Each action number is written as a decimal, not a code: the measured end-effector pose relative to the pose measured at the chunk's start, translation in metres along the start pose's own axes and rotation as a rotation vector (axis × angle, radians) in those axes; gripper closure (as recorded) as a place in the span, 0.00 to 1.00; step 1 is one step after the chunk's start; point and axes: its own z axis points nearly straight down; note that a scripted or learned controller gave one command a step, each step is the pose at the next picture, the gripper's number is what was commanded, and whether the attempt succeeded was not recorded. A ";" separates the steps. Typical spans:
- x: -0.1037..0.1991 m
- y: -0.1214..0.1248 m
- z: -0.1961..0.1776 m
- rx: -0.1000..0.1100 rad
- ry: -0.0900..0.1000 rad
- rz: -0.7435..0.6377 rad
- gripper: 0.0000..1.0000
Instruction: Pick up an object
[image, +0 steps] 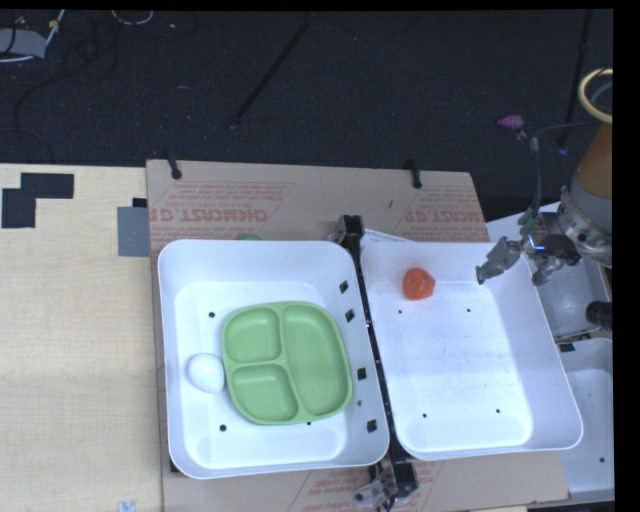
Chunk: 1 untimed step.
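A small red-orange object (418, 283) lies near the back of the right bin (540, 400). A green three-part plate (286, 361) rests in the left bin (190, 270), and a white egg-like ball (206, 373) sits just left of the plate. My gripper (520, 258) hangs over the right bin's back right corner, well right of the red object. Its fingers (494, 264) are spread with nothing between them.
The two bins meet at a black clip strip (362, 330) down the middle. They rest on a cardboard sheet (300, 205) on a wooden bench (70, 330). The arm's orange band (598, 160) is at the far right.
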 end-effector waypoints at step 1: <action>0.007 0.003 0.062 0.006 0.002 -0.001 0.00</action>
